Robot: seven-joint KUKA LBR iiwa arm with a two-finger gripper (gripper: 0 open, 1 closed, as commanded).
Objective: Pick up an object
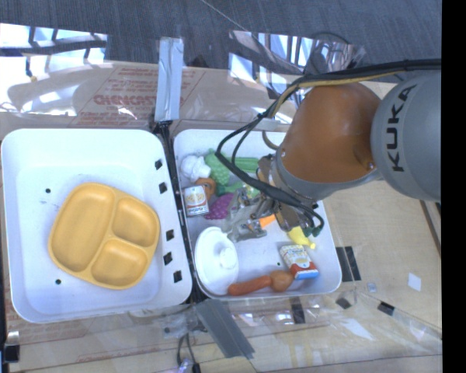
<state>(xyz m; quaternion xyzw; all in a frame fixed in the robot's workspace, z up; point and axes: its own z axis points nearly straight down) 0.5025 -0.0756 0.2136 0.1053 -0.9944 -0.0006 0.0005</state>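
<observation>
Arm [334, 142] over right bin [326, 274]; pincer [245, 220] among toys.

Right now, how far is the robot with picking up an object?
Done: the end effector is down in the right bin, among the toy food near the white bowl. In hand: nothing visibly lifted. Left: grasp and raise one item. The yellow tray lies in the left bin.

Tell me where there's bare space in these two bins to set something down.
The left bin has bare floor all round the yellow divided tray, widest along its far side and its near-left corner. The right bin is crowded: the arm hangs over the middle, toys fill the far half, and the white bowl, hot dog and small carton leave only slivers.
</observation>
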